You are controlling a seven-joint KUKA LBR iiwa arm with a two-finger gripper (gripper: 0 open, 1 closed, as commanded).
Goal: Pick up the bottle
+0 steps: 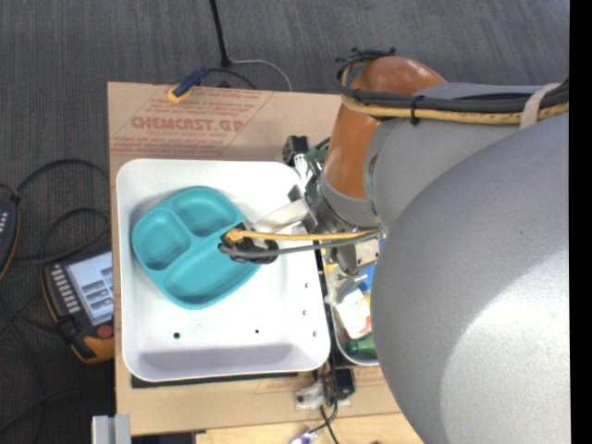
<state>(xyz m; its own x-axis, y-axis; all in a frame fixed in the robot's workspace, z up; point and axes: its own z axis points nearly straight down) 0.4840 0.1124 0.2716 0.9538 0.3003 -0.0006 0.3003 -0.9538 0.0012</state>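
Two bins (213,368); arm (481,248) hides most of the right one. White thing there, maybe the bottle (352,311): prob. light, slippy, so grab its middle. Gripper (310,208) open or shut? Can't tell.

White bin (139,340) holding 1 teal 3-compartment plate (190,246), tan cardboard sheet (185,123) with red lettering, grey arm (481,248) with orange band (356,151), dark grey carpet (83,35).
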